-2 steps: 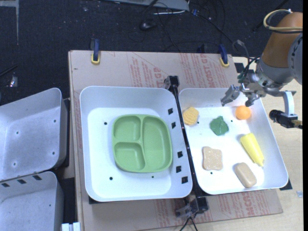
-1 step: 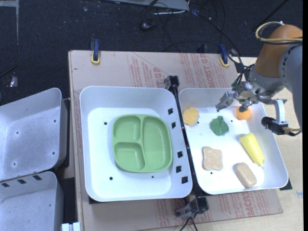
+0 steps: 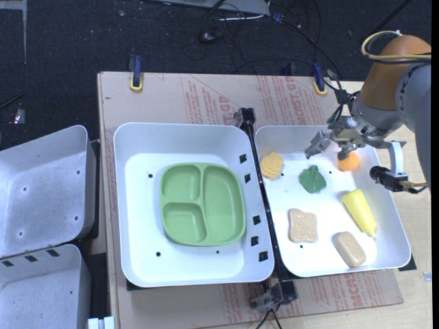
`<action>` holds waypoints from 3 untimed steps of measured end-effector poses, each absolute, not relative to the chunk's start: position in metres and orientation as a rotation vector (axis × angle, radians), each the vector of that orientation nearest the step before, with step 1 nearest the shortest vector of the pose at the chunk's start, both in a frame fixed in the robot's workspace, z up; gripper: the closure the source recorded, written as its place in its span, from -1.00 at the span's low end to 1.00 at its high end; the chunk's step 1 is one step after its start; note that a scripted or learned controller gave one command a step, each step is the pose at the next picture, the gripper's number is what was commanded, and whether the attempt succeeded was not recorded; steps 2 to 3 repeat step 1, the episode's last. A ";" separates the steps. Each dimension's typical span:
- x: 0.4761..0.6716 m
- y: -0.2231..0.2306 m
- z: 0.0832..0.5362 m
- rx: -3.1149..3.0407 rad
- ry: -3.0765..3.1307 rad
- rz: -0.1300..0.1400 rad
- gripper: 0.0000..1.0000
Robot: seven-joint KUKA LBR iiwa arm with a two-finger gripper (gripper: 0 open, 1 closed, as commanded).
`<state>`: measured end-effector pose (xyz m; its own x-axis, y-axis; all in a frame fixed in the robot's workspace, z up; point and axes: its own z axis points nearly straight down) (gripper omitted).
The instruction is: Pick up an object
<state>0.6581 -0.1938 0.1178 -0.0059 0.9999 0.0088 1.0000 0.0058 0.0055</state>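
Bins side by side on bench. Left bin (image 3: 130, 184): green three-compartment plate (image 3: 203, 203), alone. Right bin (image 3: 394, 214), left to right: yellow waffle-like piece (image 3: 272, 164) near divider; toast slice (image 3: 302, 225) below; green leafy item (image 3: 313, 179); tan bread roll (image 3: 350, 249); orange fruit (image 3: 348, 162); yellow corn cob (image 3: 360, 211). Gripper (image 3: 335, 142) hovers at far edge, just beside orange fruit, leafy item close below. Jaw state: cannot tell.

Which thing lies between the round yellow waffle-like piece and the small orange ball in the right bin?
In the camera view, the dark green leafy piece lies between the round yellow waffle-like piece and the small orange ball, slightly nearer the camera than both.
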 end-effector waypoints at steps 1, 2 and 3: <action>0.658 -0.196 0.126 -2.215 -2.233 -0.008 1.00; 0.658 -0.196 0.126 -2.215 -2.233 -0.008 1.00; 0.658 -0.196 0.126 -2.215 -2.233 -0.008 1.00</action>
